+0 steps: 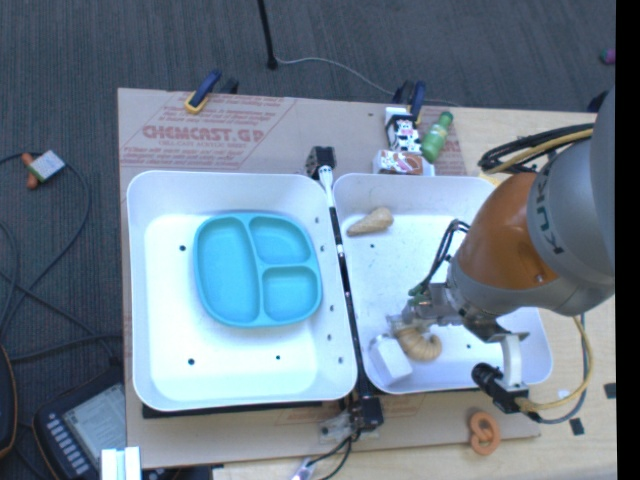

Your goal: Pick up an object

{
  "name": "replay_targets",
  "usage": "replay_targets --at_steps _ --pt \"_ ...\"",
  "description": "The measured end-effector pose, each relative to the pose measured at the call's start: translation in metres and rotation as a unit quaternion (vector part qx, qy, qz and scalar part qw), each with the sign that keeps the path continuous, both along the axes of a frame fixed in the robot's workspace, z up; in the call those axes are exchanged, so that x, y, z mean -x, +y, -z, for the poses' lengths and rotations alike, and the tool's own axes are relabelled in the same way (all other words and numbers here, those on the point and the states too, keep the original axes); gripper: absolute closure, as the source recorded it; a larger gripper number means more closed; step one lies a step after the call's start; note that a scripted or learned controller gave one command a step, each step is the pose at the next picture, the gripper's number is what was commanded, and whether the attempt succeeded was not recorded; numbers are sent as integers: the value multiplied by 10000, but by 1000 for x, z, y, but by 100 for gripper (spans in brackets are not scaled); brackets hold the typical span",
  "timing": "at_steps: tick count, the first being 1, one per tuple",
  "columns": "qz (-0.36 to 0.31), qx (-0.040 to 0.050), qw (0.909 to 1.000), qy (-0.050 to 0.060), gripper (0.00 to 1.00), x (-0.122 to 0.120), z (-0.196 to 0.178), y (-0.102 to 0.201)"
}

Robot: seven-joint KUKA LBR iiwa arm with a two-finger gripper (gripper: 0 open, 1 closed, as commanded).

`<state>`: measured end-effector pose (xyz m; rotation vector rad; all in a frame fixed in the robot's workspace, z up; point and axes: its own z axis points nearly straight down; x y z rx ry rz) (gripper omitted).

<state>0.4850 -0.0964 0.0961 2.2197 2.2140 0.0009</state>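
The gripper (418,320) hangs low over the near part of the right bin (440,193), below the arm's (540,238) orange band. Whether anything sits between its fingers cannot be told: they are small, dark and partly hidden by the wrist.

Just under the fingers lies a curled tan pastry (420,345), shaped like a croissant, resting on the bin floor and touching or nearly touching the fingertips; the view does not settle which. Beside the pastry, on the side away from the arm, sits a small white block (390,357), close against it. Farther from the fingers, toward the back of the same bin, lies a second tan piece (369,221), longer and paler, well apart from the gripper.

The left bin (150,288) holds a blue divided plate (257,269) with three compartments, lying flat in the middle of the floor, well away from the fingers across the wall where the two bins meet.

Behind the right bin, on the bench (180,138), stand a green bottle (436,136) and a small printed package (402,153). An orange ring (484,432) lies on the bench in front of the right bin.
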Motion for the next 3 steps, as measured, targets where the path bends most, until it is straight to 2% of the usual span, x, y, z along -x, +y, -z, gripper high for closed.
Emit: replay_targets --at_steps 1,2,3 --pt "-17 -12 10000 20 100 -121 -6 -5" --pt "-16 -10 10000 28 0 -121 -6 -5" --pt "-18 -5 10000 31 100 -121 -15 -6"
